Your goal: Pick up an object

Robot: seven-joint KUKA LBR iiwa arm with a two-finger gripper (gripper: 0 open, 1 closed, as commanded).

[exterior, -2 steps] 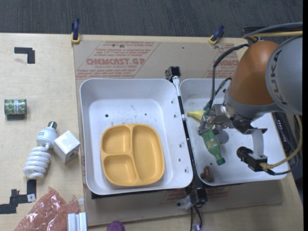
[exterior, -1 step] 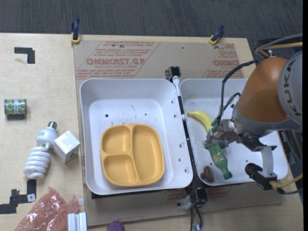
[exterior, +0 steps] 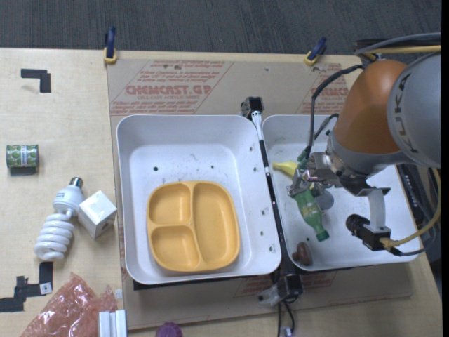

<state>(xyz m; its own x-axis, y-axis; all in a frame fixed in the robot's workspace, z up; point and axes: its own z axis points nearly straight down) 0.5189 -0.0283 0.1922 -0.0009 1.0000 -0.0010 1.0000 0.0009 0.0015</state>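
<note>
Right now a green bottle (exterior: 311, 215) is seen lying tilted in the right bin (exterior: 337, 258), its top end directly under the gripper (exterior: 303, 182); whether it is grasped cannot be told. A yellow piece (exterior: 285, 167) lies just beside it, a small brown lump (exterior: 302, 253) nearer the front wall. A yellow divided plate (exterior: 192, 225) is seen in the left bin (exterior: 140, 153).

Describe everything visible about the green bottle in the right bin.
The green bottle looks like translucent green plastic with a darker green cap at its lower end. It lies on its side on the floor of the right bin, slanting from upper left to lower right. Its upper end sits under the hand; whether the hand grips it cannot be told. A yellow object lies just above.
</note>
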